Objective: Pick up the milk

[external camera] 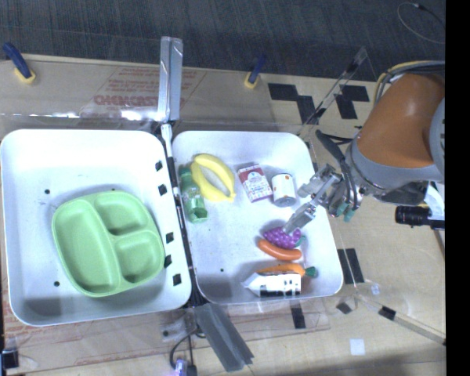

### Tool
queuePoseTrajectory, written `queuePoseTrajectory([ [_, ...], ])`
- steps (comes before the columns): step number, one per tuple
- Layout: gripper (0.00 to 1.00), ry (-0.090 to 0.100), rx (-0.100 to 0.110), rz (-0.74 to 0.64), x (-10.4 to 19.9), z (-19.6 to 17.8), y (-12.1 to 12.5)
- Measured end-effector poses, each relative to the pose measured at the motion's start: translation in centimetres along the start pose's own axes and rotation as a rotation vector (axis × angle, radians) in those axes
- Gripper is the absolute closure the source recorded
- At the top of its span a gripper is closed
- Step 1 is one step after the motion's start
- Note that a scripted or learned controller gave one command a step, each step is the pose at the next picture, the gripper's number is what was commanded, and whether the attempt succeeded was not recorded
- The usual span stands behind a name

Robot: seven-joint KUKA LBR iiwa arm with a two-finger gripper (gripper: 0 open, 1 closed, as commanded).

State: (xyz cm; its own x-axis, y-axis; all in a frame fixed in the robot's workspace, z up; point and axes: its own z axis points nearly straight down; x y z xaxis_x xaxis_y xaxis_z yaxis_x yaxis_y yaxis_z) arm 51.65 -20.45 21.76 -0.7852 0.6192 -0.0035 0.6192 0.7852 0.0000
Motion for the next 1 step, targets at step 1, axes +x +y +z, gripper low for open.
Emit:
queuePoseTrajectory([
  [1, 0.0, 0.002, 0.001, 0.078, -4.16, -0.68, 2.47],
])
